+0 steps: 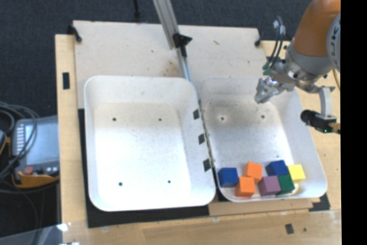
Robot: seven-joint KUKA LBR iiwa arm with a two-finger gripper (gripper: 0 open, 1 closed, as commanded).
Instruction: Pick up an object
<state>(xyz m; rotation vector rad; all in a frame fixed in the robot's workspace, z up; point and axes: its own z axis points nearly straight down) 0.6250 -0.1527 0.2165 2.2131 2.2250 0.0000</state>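
I see the gripper [265, 92] hanging over the far end of the right bin [241, 123], with nothing between its fingers; whether they are parted or closed I cannot tell. The blocks [262, 178] sit bunched at the near end of that bin, well apart from the gripper: two blue, two orange, one purple, one green, one yellow. The left bin [143, 140] lies alongside.

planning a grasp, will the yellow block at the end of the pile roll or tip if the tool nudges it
The yellow block looks cube-shaped with flat faces, so it would probably slide, not roll. It looks small and solid, so probably stiff and light. It sits by the right bin's near corner beside the green block, so a nudge may jam it.
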